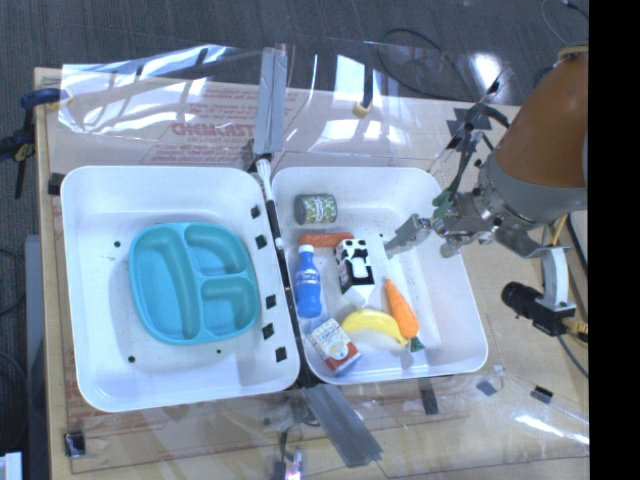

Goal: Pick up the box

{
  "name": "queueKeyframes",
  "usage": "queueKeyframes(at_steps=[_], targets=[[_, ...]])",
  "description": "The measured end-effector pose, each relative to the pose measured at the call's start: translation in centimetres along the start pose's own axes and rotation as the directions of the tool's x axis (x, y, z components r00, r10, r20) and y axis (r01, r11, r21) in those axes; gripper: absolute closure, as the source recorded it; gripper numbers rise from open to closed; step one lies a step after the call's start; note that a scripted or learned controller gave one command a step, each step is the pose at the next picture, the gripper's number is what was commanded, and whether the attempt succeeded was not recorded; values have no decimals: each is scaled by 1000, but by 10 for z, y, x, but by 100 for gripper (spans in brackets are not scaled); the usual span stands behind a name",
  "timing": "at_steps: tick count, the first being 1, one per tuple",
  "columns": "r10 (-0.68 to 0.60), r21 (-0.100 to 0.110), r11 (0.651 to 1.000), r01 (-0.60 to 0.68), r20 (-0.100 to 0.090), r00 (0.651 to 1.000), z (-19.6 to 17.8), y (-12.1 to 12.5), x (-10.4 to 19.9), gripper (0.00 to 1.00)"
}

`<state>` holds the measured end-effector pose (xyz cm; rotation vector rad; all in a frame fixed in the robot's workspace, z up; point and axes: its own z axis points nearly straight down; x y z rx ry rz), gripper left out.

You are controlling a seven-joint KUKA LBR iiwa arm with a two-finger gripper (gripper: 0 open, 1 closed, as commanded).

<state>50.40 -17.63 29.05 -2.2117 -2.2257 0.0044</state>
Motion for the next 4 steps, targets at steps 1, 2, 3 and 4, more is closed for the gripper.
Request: queueKeyframes(at_steps=[1, 2, 3, 4], targets=[[-83, -1, 997, 83, 1, 997, 99, 9, 60, 0], [-119, -14, 993, 119, 11, 993, 169, -15, 62, 0], [-132, -21, 991, 132, 23, 991, 193, -22, 57, 0], [-81, -20, 996, 82, 27, 996, 193, -24, 62, 0]])
